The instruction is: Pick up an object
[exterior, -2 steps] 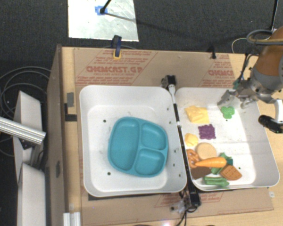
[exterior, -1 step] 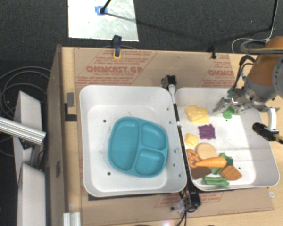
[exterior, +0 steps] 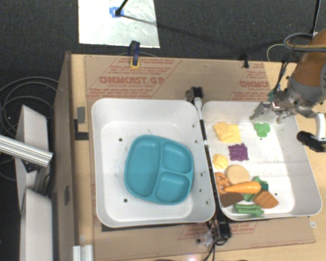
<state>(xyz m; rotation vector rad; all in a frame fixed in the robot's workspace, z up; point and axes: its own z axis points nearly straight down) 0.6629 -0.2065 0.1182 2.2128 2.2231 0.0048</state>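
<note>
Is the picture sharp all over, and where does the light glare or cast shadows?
In the camera view: the blue tray and toy foods such as the carrot look fairly sharp; the white bins glare brightly, hiding surface detail; the shiny sheet beyond the bench reflects light; the arm looks soft and slightly blurred; shadows are faint, and the surrounding floor is dark.

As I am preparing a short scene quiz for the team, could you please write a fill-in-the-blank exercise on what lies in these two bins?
1. The blue divided plate lies in the ____ bin of the camera view.
2. The toy carrot is coloured ____.
3. The purple piece lies just below the ____ cheese wedge.
4. The gripper hangs over the right bin, nearest the small ____ piece.

Missing words: left; orange; yellow; green
</note>
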